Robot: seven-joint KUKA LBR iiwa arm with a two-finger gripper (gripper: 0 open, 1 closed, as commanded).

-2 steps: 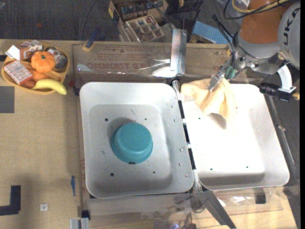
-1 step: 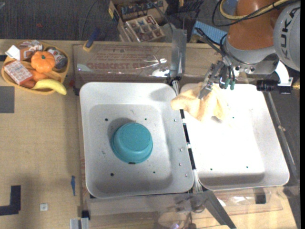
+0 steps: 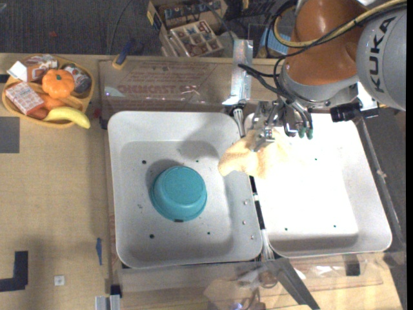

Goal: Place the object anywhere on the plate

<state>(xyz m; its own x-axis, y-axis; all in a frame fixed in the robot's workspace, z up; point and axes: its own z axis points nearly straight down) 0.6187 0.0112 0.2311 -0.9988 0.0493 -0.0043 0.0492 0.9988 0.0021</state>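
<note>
A teal round plate [image 3: 179, 192] lies in the left white bin [image 3: 129, 141], a little left of its middle. A pale yellow, soft-looking object [image 3: 244, 160] hangs over the divider between the two bins, slightly blurred. My gripper [image 3: 261, 134] comes in from the upper right and sits right at the object's top edge, fingers pinched on it. The object is up and to the right of the plate, apart from it. The arm's orange band [image 3: 322, 24] and grey wrist cover the back of the right bin [image 3: 335, 205].
A bowl of toy fruit [image 3: 45, 92] sits on the bench at far left. A clear plastic panel [image 3: 168, 82] stands behind the left bin. Boxes and cables lie beyond the bench at the back.
</note>
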